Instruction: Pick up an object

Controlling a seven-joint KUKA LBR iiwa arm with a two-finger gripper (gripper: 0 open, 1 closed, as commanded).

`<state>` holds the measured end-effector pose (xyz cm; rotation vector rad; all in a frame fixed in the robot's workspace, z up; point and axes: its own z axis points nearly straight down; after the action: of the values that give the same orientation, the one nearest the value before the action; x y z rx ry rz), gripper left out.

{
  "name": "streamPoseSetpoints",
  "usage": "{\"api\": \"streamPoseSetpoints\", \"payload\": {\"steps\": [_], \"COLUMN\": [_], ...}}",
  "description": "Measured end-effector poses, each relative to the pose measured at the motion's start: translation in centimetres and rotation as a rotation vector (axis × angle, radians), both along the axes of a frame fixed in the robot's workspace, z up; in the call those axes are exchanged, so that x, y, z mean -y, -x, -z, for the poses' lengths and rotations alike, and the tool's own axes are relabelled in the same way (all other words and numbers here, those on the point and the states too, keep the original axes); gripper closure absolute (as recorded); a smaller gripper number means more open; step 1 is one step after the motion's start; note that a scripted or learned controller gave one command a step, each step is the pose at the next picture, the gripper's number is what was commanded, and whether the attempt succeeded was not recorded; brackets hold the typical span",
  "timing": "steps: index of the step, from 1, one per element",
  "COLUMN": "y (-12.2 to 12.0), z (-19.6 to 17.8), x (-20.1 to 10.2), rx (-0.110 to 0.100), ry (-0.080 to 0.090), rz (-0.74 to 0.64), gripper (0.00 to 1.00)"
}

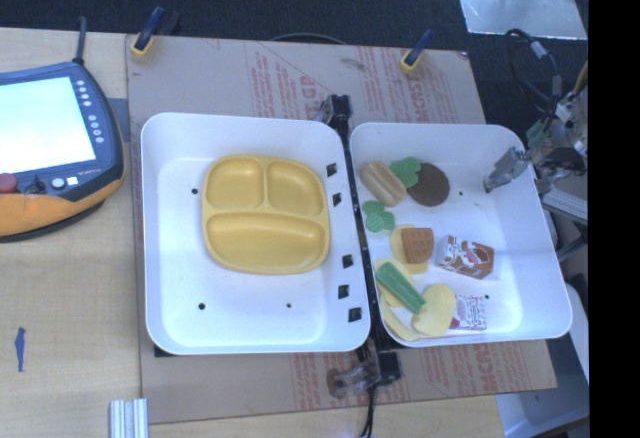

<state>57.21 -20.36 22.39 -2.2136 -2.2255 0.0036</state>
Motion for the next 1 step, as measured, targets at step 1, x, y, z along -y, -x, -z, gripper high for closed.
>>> {"api": "streamPoseSetpoints", "payload": {"steps": [1], "y": [-1.48], "z": [6.8], "x": [-5.81], "rx": [-0.005], "ry": [-0.002], "rz": [-0.006], "gripper": [0.0]}}
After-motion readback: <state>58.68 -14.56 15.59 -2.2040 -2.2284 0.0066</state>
